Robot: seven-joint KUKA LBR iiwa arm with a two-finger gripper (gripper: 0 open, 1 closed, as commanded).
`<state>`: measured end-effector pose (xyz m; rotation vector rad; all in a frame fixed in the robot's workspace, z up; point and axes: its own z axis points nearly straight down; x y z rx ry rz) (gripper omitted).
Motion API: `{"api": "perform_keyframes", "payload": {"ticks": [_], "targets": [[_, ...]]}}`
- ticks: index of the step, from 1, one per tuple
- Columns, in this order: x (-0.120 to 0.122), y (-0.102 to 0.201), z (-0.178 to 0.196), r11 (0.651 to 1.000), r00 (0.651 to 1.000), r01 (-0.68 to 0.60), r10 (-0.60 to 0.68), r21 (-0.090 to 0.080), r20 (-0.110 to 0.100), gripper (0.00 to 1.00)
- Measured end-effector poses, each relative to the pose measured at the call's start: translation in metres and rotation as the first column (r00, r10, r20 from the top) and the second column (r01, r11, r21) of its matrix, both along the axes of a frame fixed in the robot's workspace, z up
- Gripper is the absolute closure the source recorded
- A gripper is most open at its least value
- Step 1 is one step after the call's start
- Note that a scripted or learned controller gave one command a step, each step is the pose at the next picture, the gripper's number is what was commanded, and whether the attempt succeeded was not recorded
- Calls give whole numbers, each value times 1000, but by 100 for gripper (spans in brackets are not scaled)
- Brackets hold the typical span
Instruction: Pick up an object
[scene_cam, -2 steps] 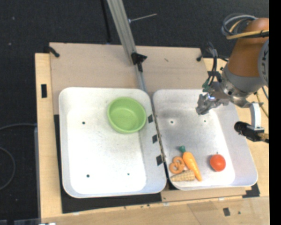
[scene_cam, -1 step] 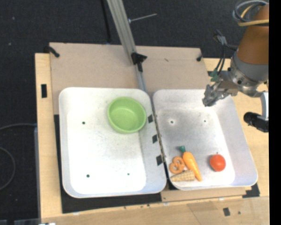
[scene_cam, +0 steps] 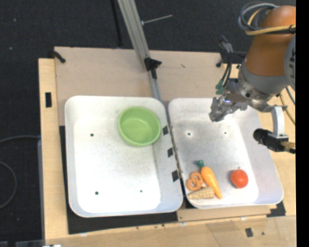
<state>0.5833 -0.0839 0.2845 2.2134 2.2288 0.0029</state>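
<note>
I logged the pincer (scene_cam: 220, 110) over the right bin's (scene_cam: 216, 138) far end, grip state indiscernible, well apart from the carrot (scene_cam: 210, 179) and tomato (scene_cam: 239, 178) at its near edge.

No legible txt, labels, brands or nos. anywhere (bins, bench, arm incl.).

Tool (scene_cam: 220, 112) above right bin (scene_cam: 257, 133)

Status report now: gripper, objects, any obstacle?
Gripper over right bin's far end, holding nothing seen. Carrot, pretzel, tomato at near end. Nothing between.
</note>
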Motion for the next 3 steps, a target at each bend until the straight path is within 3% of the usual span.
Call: {"api": "perform_keyframes", "payload": {"ticks": [3], "targets": [[-50, 152, -31, 1000, 1000, 3, -3, 0, -2, 100]]}}
